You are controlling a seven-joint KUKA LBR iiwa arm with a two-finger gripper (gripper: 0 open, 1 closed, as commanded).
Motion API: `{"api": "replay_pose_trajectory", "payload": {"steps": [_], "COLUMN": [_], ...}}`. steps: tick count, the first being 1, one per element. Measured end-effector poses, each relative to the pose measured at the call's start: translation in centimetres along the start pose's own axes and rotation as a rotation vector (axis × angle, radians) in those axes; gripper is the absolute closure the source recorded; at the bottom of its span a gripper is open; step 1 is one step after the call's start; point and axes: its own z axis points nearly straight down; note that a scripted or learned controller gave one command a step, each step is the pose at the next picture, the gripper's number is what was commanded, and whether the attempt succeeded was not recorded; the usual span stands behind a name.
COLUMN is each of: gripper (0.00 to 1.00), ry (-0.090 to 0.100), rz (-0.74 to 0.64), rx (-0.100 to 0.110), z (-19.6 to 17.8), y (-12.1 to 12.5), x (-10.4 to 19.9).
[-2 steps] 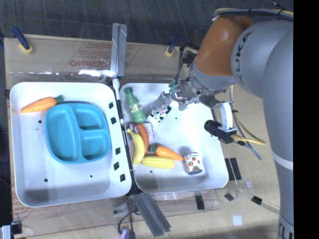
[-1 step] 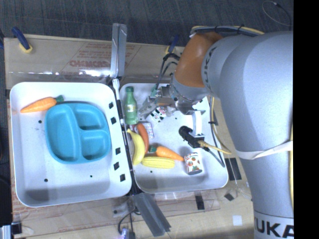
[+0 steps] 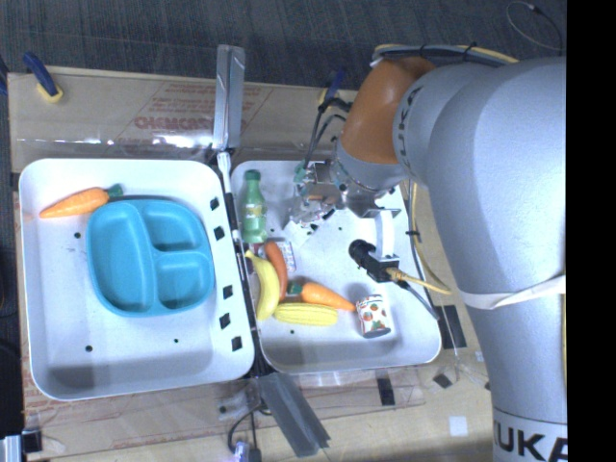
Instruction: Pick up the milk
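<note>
The gripper [image 3: 310, 203] is seen low in the right bin [image 3: 423, 349], beside the green bottle [image 3: 253, 207]; whether the jaws are released or clenched cannot be told. The milk [image 3: 373, 316] is found near that bin's front right corner, past the corn [image 3: 306, 314], carrots [image 3: 322, 295] and banana [image 3: 264, 287]. A blue tray [image 3: 152, 255] and another carrot [image 3: 73, 201] are held by the left bin [image 3: 58, 373].

One fixed camera looks down on the worktop [image 3: 115, 104] from above at a slant, far enough back to take in both white bins whole: the left bin [image 3: 38, 354] and the right bin [image 3: 423, 340] side by side. The grey arm [image 3: 491, 162] comes in from the right and looms large, nearer the lens than the bins.
</note>
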Motion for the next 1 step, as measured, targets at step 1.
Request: {"api": "replay_pose_trajectory", "payload": {"steps": [1], "gripper": [0.00], "ry": [0.000], "rz": [0.000], "rx": [0.000], "z": [0.00], "y": [0.00], "x": [0.00]}}
